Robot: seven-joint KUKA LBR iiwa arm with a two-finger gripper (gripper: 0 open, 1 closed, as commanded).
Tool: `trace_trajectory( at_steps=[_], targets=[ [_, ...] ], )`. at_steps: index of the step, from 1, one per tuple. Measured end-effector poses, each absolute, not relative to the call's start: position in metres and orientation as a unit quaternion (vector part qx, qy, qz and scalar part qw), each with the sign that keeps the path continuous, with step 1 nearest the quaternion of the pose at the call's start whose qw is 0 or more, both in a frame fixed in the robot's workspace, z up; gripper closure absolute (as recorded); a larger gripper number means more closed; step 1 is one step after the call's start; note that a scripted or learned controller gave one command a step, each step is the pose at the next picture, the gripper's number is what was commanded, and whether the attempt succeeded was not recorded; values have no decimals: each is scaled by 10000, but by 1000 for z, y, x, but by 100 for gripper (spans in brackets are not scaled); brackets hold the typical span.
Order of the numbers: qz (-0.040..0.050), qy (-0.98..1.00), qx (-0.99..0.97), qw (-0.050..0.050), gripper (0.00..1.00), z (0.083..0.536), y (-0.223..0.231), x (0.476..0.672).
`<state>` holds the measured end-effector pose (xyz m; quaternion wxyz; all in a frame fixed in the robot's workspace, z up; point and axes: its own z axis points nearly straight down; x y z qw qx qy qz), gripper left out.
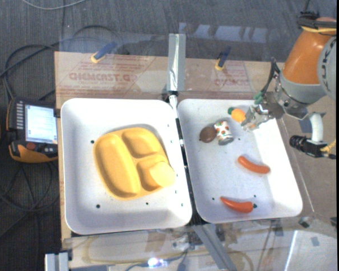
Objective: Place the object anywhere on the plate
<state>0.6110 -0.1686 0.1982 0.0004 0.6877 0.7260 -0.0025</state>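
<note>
Yellow plate (134,161): sectioned dish with three compartments, lying in the left bin (79,208); nothing rests on it.
Right bin (282,174): white, shallow, just beside the left bin; holds all the loose items.
Arm (308,49): grey with an orange band, reaching in from the right over the upper right corner of the right bin.
Gripper (253,116): low over the upper part of the right bin, beside the orange piece; finger opening cannot be told from this view, and no item is seen between the fingers.
Orange piece (236,115): small, with a green tip, just left of the gripper; touching or apart cannot be told.
Brown item (207,134): rounded, at the upper left of the right bin, next to the patterned item.
Patterned item (225,131): white with red and green marks, between the brown item and the gripper.
Upper sausage (253,165): orange-red, lying at mid bin, well apart from the gripper.
Lower sausage (236,205): red, near the front wall of the right bin.
Obstruction: the two bin walls stand between the loose items and the plate.
Handheld unit (37,130): screen device on the floor left of the bench, with cables.
</note>
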Motion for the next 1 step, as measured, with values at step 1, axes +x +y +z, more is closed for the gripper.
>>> trace_trajectory(
  at_steps=[1],
  targets=[
    [-97, 6889, 7247, -111, 100, 168, -111, 620]
  ],
)
